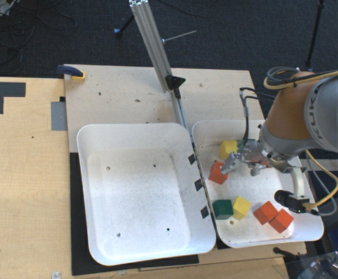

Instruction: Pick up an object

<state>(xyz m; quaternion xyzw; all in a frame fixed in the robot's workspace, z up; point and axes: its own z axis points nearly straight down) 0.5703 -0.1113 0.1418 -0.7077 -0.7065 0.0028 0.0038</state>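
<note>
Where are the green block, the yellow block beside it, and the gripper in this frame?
green block (222,208): camera view, on its top face.
yellow block beside it (241,207): camera view, on its top face.
gripper (232,162): camera view, at its fingertips, above the right bin's red block.

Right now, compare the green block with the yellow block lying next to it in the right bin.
The green block is dark green; the yellow block is bright yellow. The green block sits squarer to the bin's edge, while the yellow block is turned to show a corner toward the camera. The green block lies nearer the divider between bins; the yellow block lies farther right. Both are small cubes resting apart from the claw.
</note>
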